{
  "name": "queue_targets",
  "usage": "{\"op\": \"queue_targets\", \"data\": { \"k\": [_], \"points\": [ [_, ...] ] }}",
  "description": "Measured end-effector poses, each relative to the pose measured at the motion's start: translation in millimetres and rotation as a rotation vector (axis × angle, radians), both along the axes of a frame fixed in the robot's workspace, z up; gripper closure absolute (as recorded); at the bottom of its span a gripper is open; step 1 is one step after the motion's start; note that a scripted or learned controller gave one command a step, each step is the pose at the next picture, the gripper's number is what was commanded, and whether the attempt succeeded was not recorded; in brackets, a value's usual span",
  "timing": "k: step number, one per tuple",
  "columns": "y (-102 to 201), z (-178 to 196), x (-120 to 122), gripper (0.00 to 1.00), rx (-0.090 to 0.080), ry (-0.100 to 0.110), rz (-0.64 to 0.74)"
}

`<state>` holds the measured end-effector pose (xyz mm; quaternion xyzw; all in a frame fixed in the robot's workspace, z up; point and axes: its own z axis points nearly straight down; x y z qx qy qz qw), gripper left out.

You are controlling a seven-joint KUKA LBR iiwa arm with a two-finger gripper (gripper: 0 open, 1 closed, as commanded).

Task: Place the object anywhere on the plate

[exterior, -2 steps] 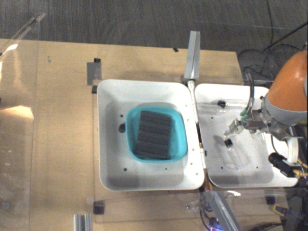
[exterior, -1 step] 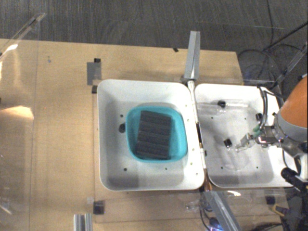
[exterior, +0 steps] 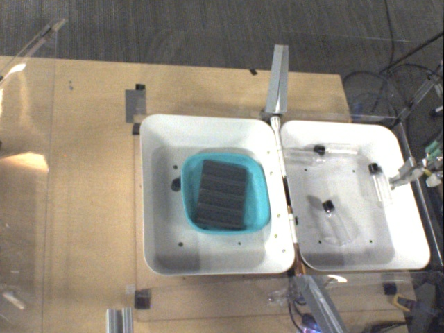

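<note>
Seen from above at a slant, a wooden table (exterior: 76, 207) carries two shallow white bins side by side in the middle and right of the frame. The left bin (exterior: 156, 248) holds a turquoise plate (exterior: 258, 198) with rounded corners, sitting near the bin's centre. On the plate lies the task's object (exterior: 222, 193), a dark grey, almost black rectangular block with raised ridges running across its short side, giving it a ribbed, foam-like look. It rests flat, slightly turned off square, and covers most of the plate's middle, with turquoise rim showing on all sides.

The right bin (exterior: 409, 252) contains three clear tubes with small black caps: one tube (exterior: 331, 148) lies along the upper edge, a second tube (exterior: 378, 179) toward the right wall, and a third tube (exterior: 333, 217) near the centre.

At the far right edge of the frame, the end effector (exterior: 416, 172) reaches in over the right bin's rim; whether its fingers are apart or together cannot be told.
</note>
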<state>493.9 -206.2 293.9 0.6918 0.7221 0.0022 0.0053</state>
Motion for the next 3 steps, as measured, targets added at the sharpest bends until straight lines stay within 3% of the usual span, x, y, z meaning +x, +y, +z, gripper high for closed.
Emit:
{"op": "queue_targets", "data": {
  "k": [1, 2, 3],
  "points": [
    [0.7, 144.2, 8.0, 0.0, -0.001, -0.004, -0.088],
    [5.0, 142.2, -3.7, 0.0, 0.001, 0.0, -0.2],
    [7.4, 142.4, -3.7, 0.0, 0.0, 0.0, -0.202]
  ]
}}
